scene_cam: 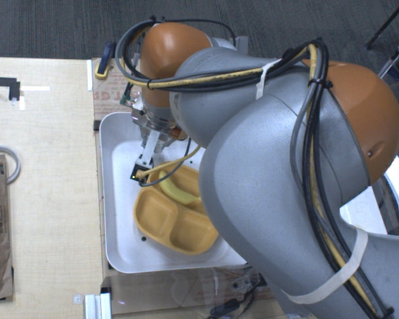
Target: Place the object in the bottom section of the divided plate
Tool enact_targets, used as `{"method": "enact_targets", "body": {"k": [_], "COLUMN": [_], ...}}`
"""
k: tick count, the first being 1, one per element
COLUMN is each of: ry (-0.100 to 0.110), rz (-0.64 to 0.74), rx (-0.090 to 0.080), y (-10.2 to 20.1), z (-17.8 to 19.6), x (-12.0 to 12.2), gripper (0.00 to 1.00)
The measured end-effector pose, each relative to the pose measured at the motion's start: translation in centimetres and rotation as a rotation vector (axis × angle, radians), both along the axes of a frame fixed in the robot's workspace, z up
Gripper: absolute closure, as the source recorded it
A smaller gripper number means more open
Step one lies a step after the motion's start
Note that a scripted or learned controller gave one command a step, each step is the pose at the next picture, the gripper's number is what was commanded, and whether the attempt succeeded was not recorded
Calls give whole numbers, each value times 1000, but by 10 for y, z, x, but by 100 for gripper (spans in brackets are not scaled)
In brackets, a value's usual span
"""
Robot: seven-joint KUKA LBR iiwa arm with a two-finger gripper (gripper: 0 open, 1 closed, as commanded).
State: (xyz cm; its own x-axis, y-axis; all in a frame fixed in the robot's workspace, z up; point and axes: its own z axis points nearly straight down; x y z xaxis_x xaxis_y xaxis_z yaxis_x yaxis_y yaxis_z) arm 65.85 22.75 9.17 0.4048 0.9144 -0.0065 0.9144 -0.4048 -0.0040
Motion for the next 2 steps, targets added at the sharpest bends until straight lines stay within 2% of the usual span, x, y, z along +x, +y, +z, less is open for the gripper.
{"method": "enact_targets", "body": {"k": [1,2], "ry": [-2,-3], "rz": [-276,-575], "rx": [-1,-4], "y": [-1,-1], "z": [-3,145], "x": [0,-15], "gripper": [100,100]}}
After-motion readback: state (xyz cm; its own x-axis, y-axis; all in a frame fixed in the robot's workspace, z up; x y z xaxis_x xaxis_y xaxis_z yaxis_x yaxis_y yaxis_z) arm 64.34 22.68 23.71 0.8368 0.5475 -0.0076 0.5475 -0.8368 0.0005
